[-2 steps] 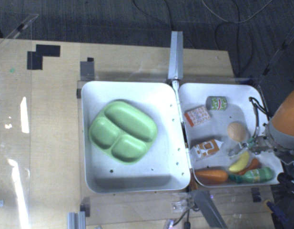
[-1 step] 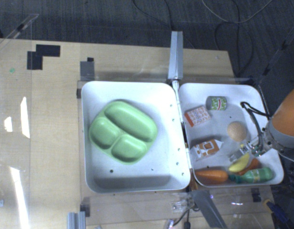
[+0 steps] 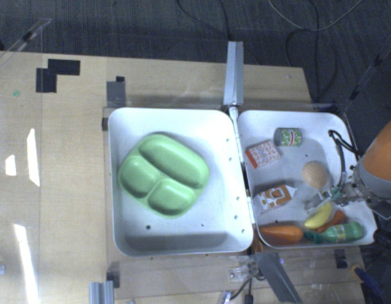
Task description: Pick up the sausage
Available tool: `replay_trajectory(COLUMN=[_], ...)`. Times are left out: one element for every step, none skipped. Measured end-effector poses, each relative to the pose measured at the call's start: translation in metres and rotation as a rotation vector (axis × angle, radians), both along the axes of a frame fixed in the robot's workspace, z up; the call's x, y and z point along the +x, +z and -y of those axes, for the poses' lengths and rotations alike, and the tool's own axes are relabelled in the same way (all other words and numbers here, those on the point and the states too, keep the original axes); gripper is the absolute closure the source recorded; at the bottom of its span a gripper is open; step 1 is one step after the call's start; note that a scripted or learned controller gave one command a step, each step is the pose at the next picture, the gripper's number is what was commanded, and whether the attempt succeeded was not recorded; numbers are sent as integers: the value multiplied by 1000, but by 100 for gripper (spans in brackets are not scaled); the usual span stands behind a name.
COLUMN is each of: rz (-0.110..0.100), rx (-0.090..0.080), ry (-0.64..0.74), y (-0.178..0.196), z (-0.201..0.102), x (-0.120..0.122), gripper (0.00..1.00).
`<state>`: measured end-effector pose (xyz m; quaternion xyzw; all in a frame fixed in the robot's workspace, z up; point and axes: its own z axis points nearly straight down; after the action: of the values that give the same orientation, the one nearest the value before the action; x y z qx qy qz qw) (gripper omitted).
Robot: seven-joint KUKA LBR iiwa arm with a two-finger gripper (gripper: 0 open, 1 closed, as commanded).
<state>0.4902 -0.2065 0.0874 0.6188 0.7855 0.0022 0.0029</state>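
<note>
The sausage (image 3: 281, 234), an orange-brown oblong, lies along the front wall of the right bin (image 3: 309, 120), near its front left corner. My gripper (image 3: 339, 195) hangs low at the right side of that bin, just above the yellow banana (image 3: 318, 217) and right of a beige egg-shaped piece (image 3: 315, 175). It stands well to the right of the sausage, apart from it. The arm's orange band (image 3: 384, 154) shows at the right edge, with grey links below it.
The right bin also holds a green can (image 3: 288, 137), a red-and-white carton (image 3: 262, 153), a brown-and-white carton (image 3: 275, 197), a green bottle (image 3: 341, 232) and a reddish piece (image 3: 335, 219) under the banana. The left bin (image 3: 119, 170) holds a green divided plate (image 3: 163, 175).
</note>
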Motion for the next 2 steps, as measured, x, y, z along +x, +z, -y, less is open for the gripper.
replay_trajectory(rz=[-3,0], rx=[0,2], ry=[-39,-36], y=[2,11], z=[0,-1], x=[-1,2], gripper=[0,100])
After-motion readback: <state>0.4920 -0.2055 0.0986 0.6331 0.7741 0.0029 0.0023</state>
